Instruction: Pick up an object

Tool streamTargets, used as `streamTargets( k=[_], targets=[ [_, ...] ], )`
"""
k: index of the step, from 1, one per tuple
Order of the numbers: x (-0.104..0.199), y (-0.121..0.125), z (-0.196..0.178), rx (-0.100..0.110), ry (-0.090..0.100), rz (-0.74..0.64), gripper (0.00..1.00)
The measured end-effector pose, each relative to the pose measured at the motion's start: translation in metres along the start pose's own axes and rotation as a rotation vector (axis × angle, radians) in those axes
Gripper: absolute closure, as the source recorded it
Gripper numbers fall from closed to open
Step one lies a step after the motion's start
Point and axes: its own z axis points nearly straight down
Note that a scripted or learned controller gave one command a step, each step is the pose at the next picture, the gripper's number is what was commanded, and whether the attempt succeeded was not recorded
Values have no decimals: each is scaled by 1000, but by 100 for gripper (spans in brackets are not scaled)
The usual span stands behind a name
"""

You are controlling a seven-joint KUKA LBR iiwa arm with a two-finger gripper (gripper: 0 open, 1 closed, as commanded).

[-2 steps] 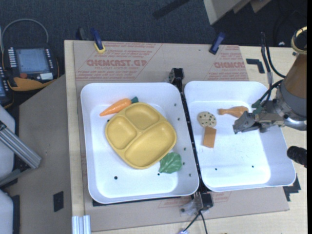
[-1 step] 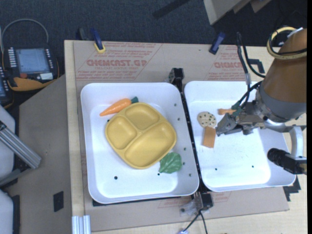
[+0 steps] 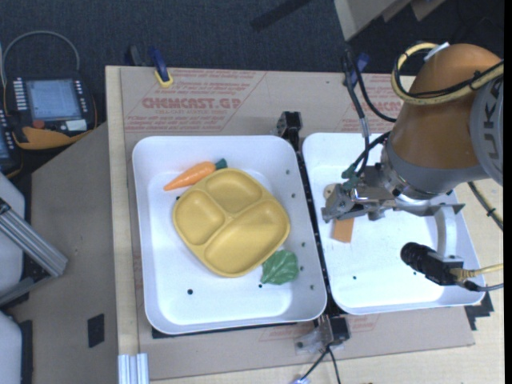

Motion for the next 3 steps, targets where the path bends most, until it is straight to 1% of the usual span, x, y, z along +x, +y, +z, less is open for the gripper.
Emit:
streamTargets(
  k=[1, 2, 3],
  targets=[
    [48, 13, 17, 2, 0, 1, 100],
    [85, 2, 39, 4, 0, 2, 100],
    [87, 2, 25, -4, -1, 5, 100]
  ],
)
